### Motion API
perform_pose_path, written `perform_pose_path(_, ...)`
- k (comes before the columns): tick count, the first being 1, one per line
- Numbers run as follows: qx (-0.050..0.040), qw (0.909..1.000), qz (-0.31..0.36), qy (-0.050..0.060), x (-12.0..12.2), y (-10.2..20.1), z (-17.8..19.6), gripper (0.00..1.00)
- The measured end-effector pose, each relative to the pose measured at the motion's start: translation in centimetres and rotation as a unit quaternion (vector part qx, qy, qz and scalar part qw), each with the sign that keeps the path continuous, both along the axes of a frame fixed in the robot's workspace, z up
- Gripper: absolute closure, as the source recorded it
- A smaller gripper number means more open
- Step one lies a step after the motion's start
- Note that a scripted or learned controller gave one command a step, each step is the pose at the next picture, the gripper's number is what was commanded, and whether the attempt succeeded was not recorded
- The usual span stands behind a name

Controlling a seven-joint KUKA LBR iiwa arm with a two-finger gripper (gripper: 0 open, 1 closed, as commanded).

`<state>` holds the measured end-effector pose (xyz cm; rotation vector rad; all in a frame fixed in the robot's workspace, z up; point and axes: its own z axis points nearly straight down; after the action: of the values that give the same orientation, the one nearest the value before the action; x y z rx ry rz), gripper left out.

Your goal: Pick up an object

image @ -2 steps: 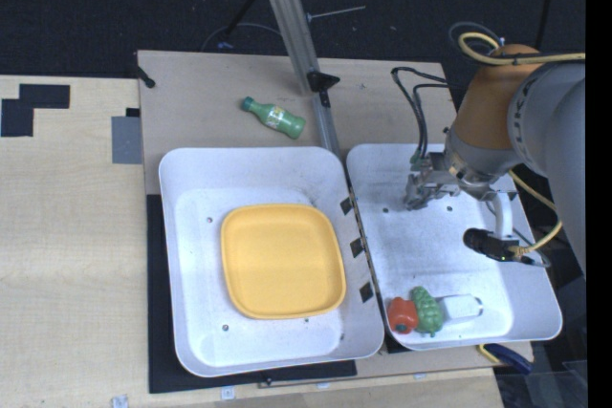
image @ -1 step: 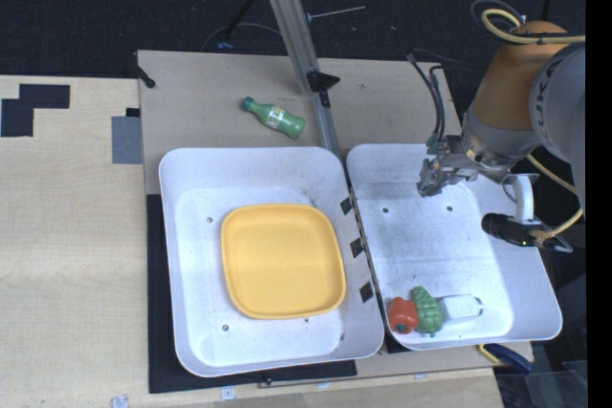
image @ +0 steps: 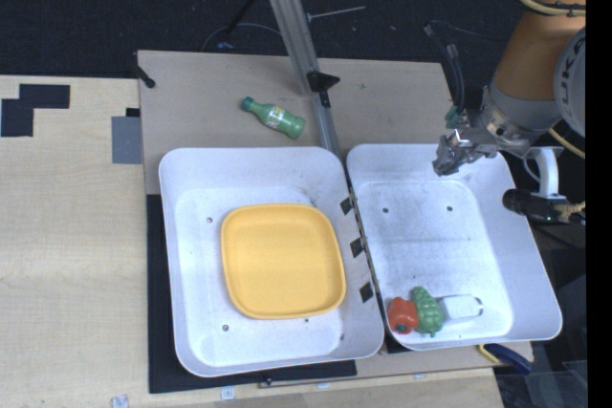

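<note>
The gripper (image: 451,158), its opening impossible to judge, hovers at the right bin's (image: 516,244) twelve o'clock; the green-and-red toy (image: 418,311) at six looks light, rigid, best pinched mid-body.

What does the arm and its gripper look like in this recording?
The arm is grey with a broad orange band above the wrist, and yellowish cables loop over its top. Its small gripper is dark grey metal.

fixed overhead view, slanted down
set high above the desk (image: 402,100), taking in both white bins (image: 191,196) whole from moderate range, with dark floor beyond.
</note>
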<state>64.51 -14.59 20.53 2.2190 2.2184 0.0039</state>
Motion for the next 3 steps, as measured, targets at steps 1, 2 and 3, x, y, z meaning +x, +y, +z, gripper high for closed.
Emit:
perform_pose_path(1, 0.0003, 1.0, 0.0, 0.001, 0.0, -0.1, 3.1, 1.0)
perform_pose_path(2, 0.0005, 1.0, 0.001, 0.002, -1.4, 4.0, 3.7, 1.0)
perform_pose_path(3, 0.001, 1.0, 0.002, 0.002, -3.1, 10.0, 3.7, 1.0)
